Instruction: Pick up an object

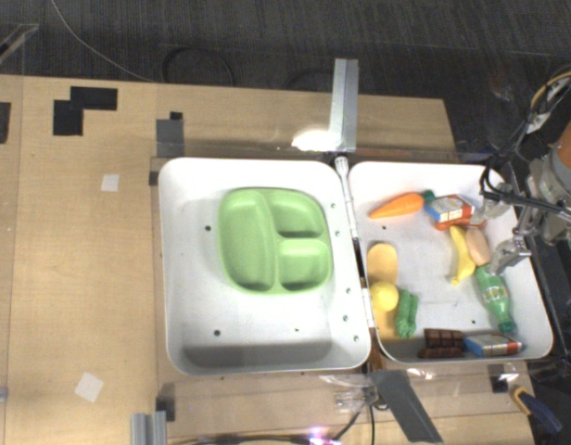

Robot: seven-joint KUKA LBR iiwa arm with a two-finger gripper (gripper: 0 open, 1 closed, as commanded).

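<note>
The right bin [425,248] holds several toy items. An orange carrot [397,205] lies at the back, next to an orange and blue carton [450,211]. A banana [462,254] lies near the middle right, and a green bottle [496,300] lies along the right wall. A yellow lemon [385,297] and a small green item [407,313] sit by the left wall. A brown chocolate bar [443,343] and a blue and silver item [494,345] rest at the front. My gripper [513,251] hangs at the bin's right rim, just above the bottle's top and right of the banana.
The left bin [183,276] holds a green divided tray [272,239]. A metal post [345,109] stands behind the divider between the bins. The arm and its cables [545,156] crowd the right bin's far right corner. Wooden bench spreads to the left.
</note>
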